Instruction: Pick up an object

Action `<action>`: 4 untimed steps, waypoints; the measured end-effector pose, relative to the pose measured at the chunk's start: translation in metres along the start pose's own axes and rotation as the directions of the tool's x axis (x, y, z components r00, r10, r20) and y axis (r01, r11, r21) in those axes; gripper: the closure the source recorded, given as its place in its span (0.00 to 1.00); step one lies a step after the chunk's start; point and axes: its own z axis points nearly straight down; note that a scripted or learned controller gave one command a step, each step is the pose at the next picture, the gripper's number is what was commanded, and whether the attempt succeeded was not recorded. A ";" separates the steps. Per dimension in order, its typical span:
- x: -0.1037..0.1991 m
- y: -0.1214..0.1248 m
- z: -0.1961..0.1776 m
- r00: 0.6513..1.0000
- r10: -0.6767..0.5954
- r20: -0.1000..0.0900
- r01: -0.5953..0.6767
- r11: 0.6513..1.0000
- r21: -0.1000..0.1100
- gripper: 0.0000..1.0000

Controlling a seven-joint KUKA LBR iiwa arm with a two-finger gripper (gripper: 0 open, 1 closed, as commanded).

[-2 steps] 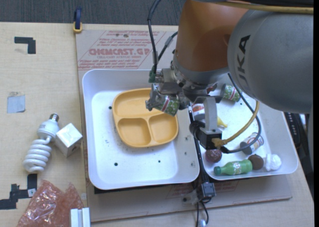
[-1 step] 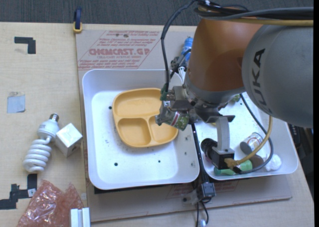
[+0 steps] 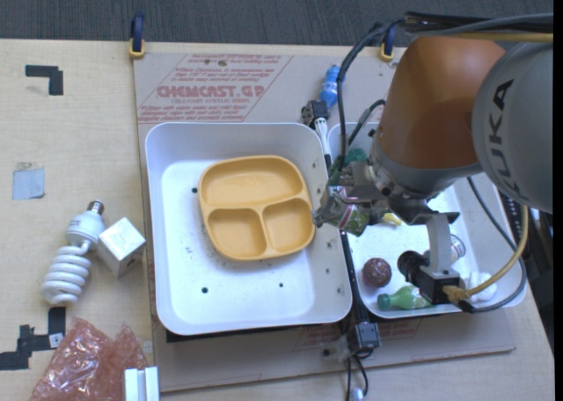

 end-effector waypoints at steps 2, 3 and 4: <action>0.051 0.120 -0.018 1.000 -0.003 0.001 0.003 1.000 0.000 1.00; 0.092 0.133 -0.001 1.000 -0.003 0.000 0.003 1.000 0.000 1.00; 0.092 0.133 -0.001 1.000 -0.003 0.001 0.003 1.000 0.000 0.00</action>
